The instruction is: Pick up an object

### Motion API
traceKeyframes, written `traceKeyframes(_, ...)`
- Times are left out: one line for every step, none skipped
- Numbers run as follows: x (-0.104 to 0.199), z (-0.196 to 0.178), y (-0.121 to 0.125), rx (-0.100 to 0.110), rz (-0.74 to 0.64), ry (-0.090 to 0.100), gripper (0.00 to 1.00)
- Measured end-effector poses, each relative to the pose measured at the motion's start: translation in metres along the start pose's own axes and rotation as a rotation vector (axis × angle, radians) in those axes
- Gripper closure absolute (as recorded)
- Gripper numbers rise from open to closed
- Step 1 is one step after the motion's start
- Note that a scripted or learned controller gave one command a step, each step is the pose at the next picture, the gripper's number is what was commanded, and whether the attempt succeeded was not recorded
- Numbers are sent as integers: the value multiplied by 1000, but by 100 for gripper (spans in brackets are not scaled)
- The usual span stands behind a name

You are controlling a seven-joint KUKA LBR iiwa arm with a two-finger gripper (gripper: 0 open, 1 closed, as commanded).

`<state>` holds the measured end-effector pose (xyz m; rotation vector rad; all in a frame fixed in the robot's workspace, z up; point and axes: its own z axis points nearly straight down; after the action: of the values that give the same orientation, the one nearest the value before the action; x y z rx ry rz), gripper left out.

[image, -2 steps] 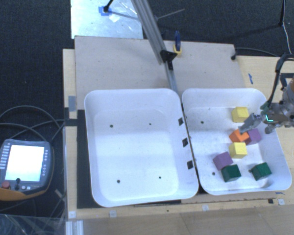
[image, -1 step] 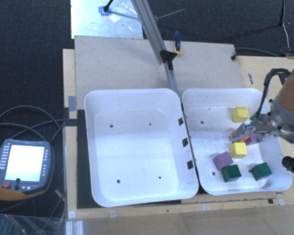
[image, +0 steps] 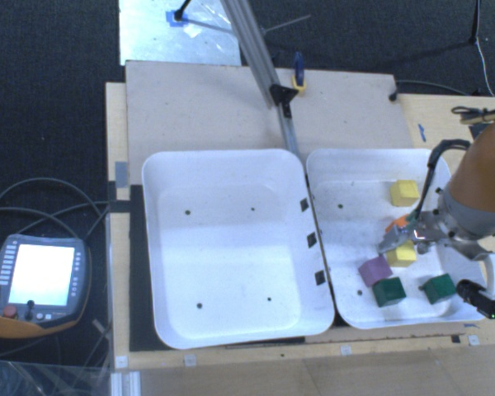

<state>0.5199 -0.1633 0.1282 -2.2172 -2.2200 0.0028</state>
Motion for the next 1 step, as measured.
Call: traceKeyframes(0, 39, 1, -6, -1, -3, 0)
